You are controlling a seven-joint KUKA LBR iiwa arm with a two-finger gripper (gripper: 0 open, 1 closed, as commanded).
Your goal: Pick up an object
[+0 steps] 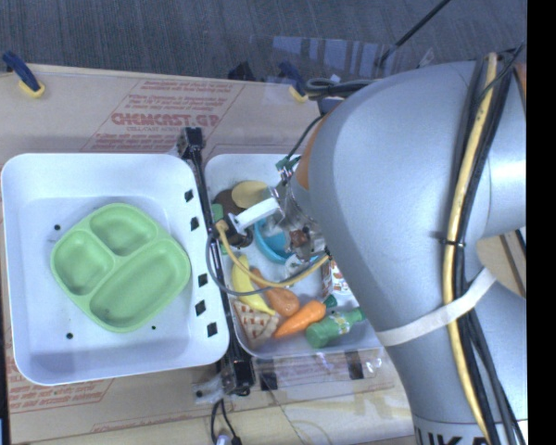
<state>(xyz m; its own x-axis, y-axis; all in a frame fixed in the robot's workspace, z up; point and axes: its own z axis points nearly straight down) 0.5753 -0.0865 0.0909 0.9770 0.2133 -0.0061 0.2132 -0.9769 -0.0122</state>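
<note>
Camera view: arm (417, 202) hides much of right bin (224, 170); gripper indistinct.

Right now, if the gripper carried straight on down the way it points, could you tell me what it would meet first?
Probably the blue cup lying under the gripper in the right bin, though depth is unclear and the arm hides much.

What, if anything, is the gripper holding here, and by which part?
It cannot be told. The gripper is down in the right bin among the toy food, near the carrot, with the arm covering much of it.
</note>
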